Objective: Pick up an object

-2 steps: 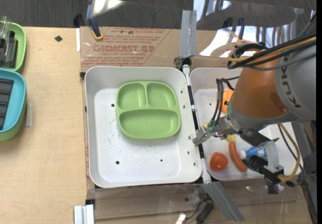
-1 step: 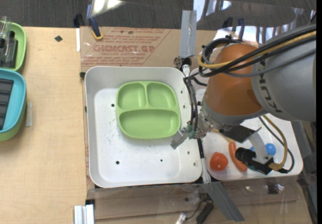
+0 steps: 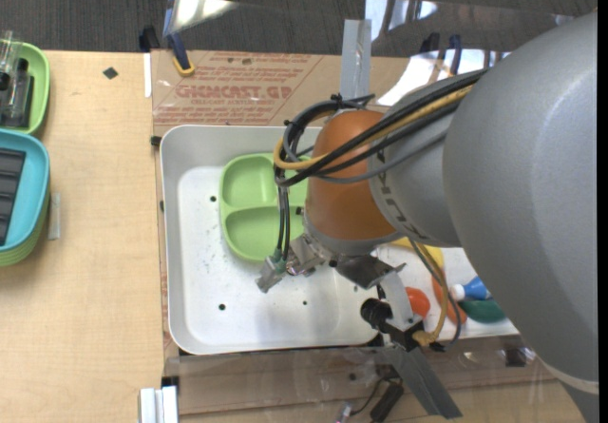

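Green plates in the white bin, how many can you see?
1. A green divided plate lies in the left white bin, toward its far side; the arm covers its right edge. The arm hides much of the bins, so more could be underneath.

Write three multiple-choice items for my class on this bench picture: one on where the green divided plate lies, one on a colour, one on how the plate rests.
1. Where does the green divided plate lie?
A. in the white bin under the arm
B. on the bare wood
C. on the cardboard sheet

2. What colour is the band above the arm's wrist?
A. blue
B. orange
C. green

3. How does the plate rest?
A. standing on edge
B. lifted clear of the bin
C. flat on the bin floor, hollow side up

Answers: 1 A, the bin's white walls surround it. 2 B, the band is orange beneath the cables. 3 C, both compartments face the camera.
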